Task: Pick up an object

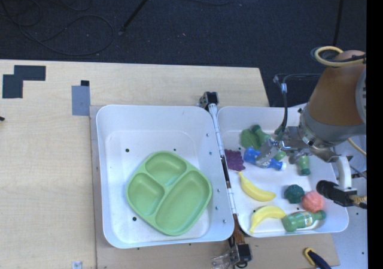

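From where I stand, two bananas [257, 189] lie nearest, and beyond them at two o'clock in the right bin [335, 226] the gripper [276, 149] hovers over a blue toy [261, 157], apparently mid-reach, needing a clean descent next.

A grey robot arm with an orange band reaches in from the right, bent downward, its gripper [276, 149] lowered and pointing left; its fingers are too blurred to read.
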You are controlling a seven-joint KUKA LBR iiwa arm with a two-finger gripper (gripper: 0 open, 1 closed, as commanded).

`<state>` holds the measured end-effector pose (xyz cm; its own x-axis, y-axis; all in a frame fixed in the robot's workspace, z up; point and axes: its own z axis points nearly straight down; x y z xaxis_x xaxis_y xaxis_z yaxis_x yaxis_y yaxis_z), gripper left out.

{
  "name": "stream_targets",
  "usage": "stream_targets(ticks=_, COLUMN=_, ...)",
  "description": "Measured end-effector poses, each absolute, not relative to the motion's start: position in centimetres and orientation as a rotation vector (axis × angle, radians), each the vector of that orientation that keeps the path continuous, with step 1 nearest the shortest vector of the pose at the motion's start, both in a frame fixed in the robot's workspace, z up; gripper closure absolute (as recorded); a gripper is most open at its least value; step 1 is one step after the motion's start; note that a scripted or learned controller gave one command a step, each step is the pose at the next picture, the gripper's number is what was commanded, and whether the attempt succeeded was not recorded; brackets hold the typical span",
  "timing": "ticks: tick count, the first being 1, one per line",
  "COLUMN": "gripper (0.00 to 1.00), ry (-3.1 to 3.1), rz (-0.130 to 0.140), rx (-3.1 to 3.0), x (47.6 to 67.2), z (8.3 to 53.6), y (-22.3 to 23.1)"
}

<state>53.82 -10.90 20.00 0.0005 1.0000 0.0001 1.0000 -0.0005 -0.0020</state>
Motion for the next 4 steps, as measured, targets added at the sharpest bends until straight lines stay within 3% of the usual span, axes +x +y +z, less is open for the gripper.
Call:
stream_targets(ticks=1, gripper=0.00, ry=-2.220, rz=-0.001, rx=-2.224, x=49.4, z=8.9, y=-15.4)
stream_targets(ticks=2, gripper=0.00, ry=-2.222, rz=-0.005, rx=-2.223, x=47.7, z=9.0, y=-8.2)
stream_targets(ticks=4, gripper=0.00, ry=-2.218, rz=-0.005, rx=-2.228, x=47.7, z=8.9, y=-8.2)
